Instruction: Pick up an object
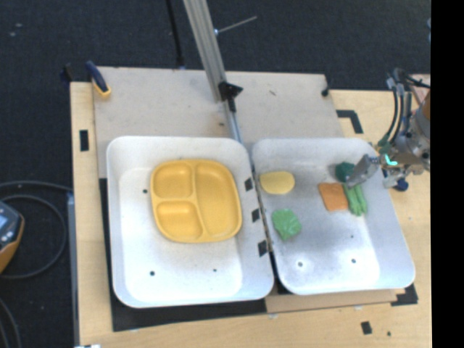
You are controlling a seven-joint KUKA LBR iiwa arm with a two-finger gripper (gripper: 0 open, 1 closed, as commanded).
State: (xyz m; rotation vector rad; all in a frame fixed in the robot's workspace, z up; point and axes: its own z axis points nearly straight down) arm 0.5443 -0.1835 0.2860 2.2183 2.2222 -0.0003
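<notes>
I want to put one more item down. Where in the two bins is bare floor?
Right bin: free in its near half, below the green block and orange piece. Its far half is crowded, with the yellow piece, green stick and gripper. Left bin: free strip below the yellow tray.

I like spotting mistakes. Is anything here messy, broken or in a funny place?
Nothing looks broken or spilled. The yellow tray sits flat in the left bin. The yellow piece, green lump, orange block and green stick lie loose in the right bin.
</notes>
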